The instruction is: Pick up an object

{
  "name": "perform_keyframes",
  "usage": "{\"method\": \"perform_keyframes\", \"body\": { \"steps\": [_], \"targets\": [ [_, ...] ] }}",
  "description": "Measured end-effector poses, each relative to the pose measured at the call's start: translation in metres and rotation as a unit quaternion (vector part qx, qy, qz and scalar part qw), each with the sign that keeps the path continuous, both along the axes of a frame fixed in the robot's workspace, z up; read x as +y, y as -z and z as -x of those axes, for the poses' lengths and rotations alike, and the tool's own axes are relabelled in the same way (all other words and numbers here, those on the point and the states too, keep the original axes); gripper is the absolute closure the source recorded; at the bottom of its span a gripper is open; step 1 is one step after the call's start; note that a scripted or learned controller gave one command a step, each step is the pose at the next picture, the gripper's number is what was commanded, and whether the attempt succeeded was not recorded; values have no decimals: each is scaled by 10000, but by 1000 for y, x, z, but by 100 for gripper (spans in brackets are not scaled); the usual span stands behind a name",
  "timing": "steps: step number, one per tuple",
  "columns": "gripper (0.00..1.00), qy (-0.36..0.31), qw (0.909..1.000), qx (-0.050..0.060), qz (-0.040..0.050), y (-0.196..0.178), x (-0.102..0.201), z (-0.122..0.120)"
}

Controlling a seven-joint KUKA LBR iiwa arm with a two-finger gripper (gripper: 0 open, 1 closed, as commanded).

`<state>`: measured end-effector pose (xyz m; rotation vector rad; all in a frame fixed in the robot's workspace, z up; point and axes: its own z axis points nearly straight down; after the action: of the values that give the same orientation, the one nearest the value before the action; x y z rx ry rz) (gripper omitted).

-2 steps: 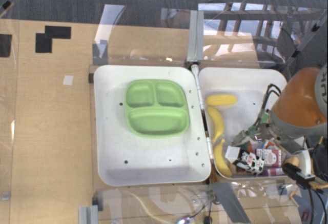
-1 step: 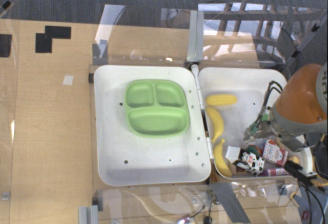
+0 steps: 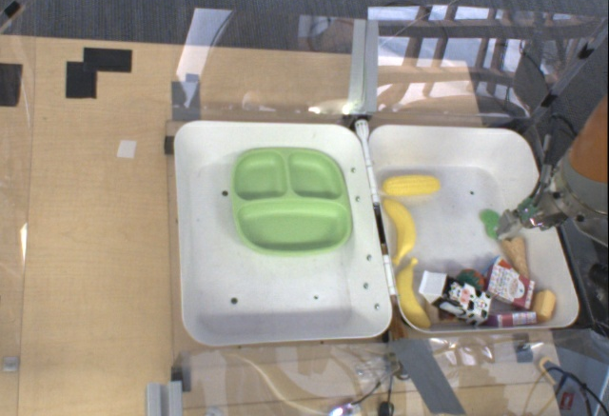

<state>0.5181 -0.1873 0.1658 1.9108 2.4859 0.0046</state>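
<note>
at the left of the frame the wooden counter [image 3: 86, 243] lies bare apart from some black marks near its upper left. next comes the left bin [image 3: 205, 309], carrying a green divided plate [image 3: 290, 200] near its middle; it looks rigid, smooth and light, with a low rim that offers little to pinch.

in the right bin [image 3: 466, 152] a short yellow piece like a corn cob [image 3: 411, 185] lies near the upper left. below it a banana [image 3: 403, 228] curves down the bin's left wall, and a second banana [image 3: 411, 298] lies in the lower left corner. these look like toy fruit, so probably light, stiff and somewhat slick; a grip across the narrow middle of either banana seems the safest hold. along the bottom edge a cluster of small packages [image 3: 471, 295], including a red and white carton [image 3: 511, 282], crowd together and touch, which would make a clean pinch awkward.

at the right side the tool [image 3: 521, 220] sits low over a small green item [image 3: 491, 221] and just above an orange-tan cone shape [image 3: 515, 254]. whether its fingers are spread or closed cannot be told, and nothing is visibly held. the green item beside it seems the likely target; it appears small and light and could slip sideways.
</note>
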Motion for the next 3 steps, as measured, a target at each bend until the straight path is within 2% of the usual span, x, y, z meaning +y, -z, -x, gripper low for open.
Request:
{"method": "perform_keyframes", "body": {
  "steps": [1,2,3],
  "targets": [
    [100,557,9984,8,-10,65,30,-74],
    [0,556,9985,4,-8,64,29,-74],
    [0,581,9983,-8,-14,75,-5,-154]
  ]
}}
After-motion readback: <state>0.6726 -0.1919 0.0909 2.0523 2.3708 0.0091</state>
